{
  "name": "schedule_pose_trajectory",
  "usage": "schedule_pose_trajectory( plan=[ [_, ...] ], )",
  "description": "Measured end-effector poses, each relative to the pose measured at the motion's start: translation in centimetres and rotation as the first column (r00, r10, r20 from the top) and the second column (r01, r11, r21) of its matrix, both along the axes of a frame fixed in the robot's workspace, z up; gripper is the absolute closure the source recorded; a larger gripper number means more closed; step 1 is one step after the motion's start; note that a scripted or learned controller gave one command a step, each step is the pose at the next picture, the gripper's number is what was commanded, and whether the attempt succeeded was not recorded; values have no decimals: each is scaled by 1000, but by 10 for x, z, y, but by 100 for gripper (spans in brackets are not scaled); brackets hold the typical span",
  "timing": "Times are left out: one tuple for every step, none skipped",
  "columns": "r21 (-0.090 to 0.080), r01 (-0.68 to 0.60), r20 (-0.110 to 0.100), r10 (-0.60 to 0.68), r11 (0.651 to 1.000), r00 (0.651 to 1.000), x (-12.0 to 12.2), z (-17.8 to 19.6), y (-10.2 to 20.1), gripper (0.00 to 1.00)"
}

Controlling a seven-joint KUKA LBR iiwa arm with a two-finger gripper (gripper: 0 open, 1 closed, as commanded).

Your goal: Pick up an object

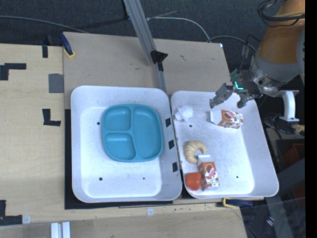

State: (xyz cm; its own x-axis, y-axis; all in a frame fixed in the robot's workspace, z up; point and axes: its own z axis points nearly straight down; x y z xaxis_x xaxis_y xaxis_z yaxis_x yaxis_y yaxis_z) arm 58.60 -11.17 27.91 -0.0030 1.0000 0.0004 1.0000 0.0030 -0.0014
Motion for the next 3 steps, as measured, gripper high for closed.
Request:
schedule_pose_trajectory(
  plan=[
    [-1,1,-4,-1,1000,1000,6,-47,4,0],
    [0,2,-7,-2,1000,1000,1,-110,1,0],
    [0,2,-7,-2,1000,1000,-2,-175,1,0]
  ],
)
